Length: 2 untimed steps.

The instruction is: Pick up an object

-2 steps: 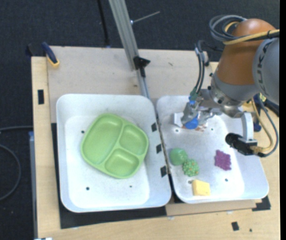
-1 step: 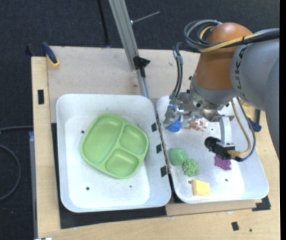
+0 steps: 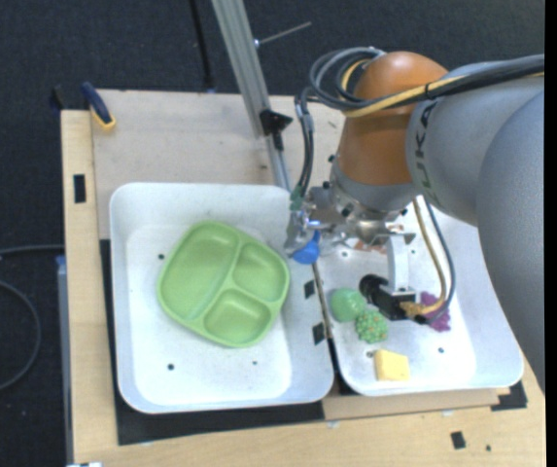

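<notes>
A small blue object (image 3: 304, 252) sits at the right bin's (image 3: 492, 358) left edge, right under the gripper (image 3: 309, 230), apparently between its fingertips, though whether they pinch it I cannot tell. Green toys (image 3: 361, 315) and a yellow block (image 3: 391, 365) lie nearer; the green divided plate (image 3: 224, 282) lies left.

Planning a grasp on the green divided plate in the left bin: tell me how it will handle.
The plate looks like moulded plastic, so probably stiff and light. It lies flat, with a low rim, so it likely slides rather than tips. Its wide, smooth shape may be hard to pinch except at the rim.
</notes>
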{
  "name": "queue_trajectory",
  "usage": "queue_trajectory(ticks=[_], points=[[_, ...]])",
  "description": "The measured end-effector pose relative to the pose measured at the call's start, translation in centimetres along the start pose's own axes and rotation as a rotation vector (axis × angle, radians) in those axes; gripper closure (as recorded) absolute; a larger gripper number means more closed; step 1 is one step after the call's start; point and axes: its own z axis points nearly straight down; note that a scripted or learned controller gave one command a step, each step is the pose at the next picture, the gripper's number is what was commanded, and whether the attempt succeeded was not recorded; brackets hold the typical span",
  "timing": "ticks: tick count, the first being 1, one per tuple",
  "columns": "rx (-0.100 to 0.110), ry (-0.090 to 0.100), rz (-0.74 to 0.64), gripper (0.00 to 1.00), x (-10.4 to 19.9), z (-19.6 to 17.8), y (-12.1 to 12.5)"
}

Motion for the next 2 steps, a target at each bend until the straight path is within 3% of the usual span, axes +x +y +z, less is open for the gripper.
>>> queue_trajectory(ticks=[1, 2], points=[[-0.001, 0.000, -0.001, 1.00, 5.07, -0.05, -0.30], [-0.001, -0.002, 0.003, 0.00, 4.75, -0.05, -0.28]])
